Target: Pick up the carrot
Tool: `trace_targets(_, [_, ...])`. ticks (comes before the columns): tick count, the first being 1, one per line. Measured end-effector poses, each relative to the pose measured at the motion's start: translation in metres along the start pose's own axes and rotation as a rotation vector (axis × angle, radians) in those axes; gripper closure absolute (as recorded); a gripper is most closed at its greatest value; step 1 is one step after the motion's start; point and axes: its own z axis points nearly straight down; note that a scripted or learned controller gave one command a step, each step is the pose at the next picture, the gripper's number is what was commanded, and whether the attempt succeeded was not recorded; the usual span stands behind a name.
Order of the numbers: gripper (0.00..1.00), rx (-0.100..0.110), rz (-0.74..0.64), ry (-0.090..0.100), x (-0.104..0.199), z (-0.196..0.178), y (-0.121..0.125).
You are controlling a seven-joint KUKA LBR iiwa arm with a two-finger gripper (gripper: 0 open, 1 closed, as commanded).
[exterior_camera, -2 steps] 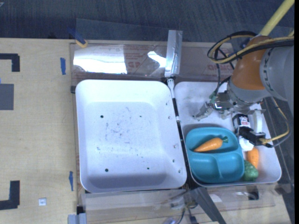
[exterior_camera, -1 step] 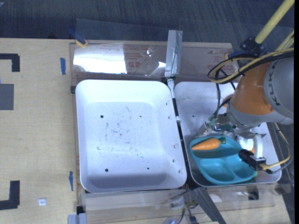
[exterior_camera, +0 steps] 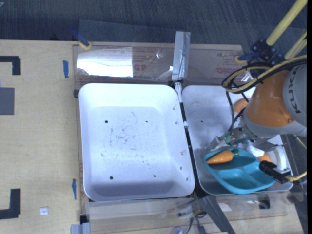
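Note:
The carrot point(exterior_camera: 220, 157), orange with a green top at its right end, lies in the right bin point(exterior_camera: 202, 111) on the upper left rim of a blue dish point(exterior_camera: 242, 174). My gripper point(exterior_camera: 231, 139) hangs just above and slightly right of the carrot, under the arm's orange band point(exterior_camera: 265, 106). From this angle I cannot make out whether it touches the carrot. The arm's wrist hides much of the right side of the bin.
The left bin point(exterior_camera: 131, 140) lies beside the right one, with a thin wall between them. An orange object point(exterior_camera: 239, 104) peeks out behind the arm, and a small orange piece point(exterior_camera: 263, 157) lies right of the dish. Yellow and black cables point(exterior_camera: 243, 74) loop above the arm.

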Motion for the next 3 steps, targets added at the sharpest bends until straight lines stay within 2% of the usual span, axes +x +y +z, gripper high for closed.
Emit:
trace_targets(1, [0.0, 0.002, 0.256, 0.0, 0.009, -0.001, -0.043])
trace_targets(2, [0.0, 0.002, 0.348, 0.001, 0.007, 0.0, -0.044])
trace_targets(3, [0.0, 0.01, 0.44, -0.004, -0.058, -0.169, -0.06])
